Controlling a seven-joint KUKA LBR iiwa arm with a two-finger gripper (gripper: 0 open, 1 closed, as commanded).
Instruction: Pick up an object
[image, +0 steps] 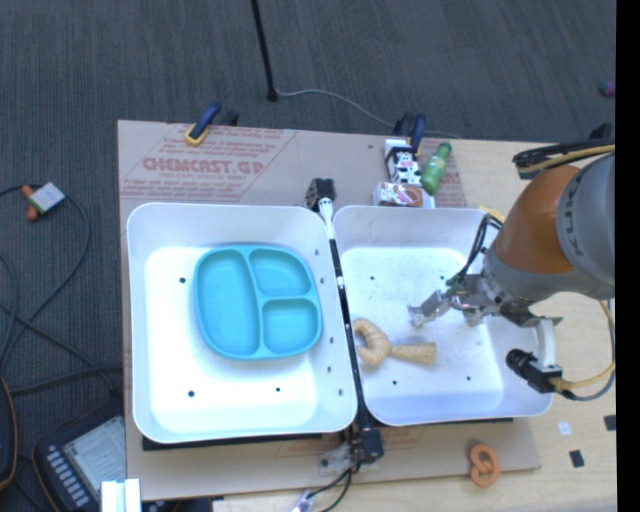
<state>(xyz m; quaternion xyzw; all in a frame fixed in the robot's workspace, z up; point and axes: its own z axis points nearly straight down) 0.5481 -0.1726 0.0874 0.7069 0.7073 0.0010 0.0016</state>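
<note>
Tan pretzel-shaped object (392, 347) lies in right bin (480, 395), near its lower left, against divider side. Pincer (428, 310) hangs low over same bin, up and right of object, apart from it; nothing between fingers, which look parted, so released. Blue divided plate (257, 301) sits in left bin (150, 400), well apart from arm. Step judged: approach, grasp not yet made. Next move calls for shift toward object's straight end, descent, fingers straddling it, then closing.
</note>
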